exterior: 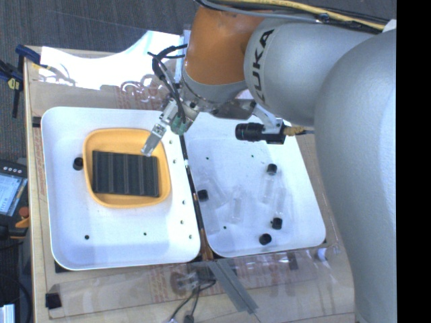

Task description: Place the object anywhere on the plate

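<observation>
My arm's shell (337, 79) looks like smooth grey painted metal with a soft sheen, and the orange band (219, 39) above my wrist is glossy. My claw (153, 140) has a dull metallic look. Both bins (114, 241) seem smooth white plastic, slightly shiny. The plate (101, 143) looks like matt yellow plastic, and the dark ribbed object (126, 173) on it appears matt.

A robotics lab or test cell is suggested. A large grey KUKA arm (316, 66) with an orange band is mounted beside a counter (128, 284) on which two shallow white bins (60, 241) are fixed. Loose cables (289, 4) are routed along the arm, and a handheld control pendant (10, 194) is seen at the left edge.
</observation>
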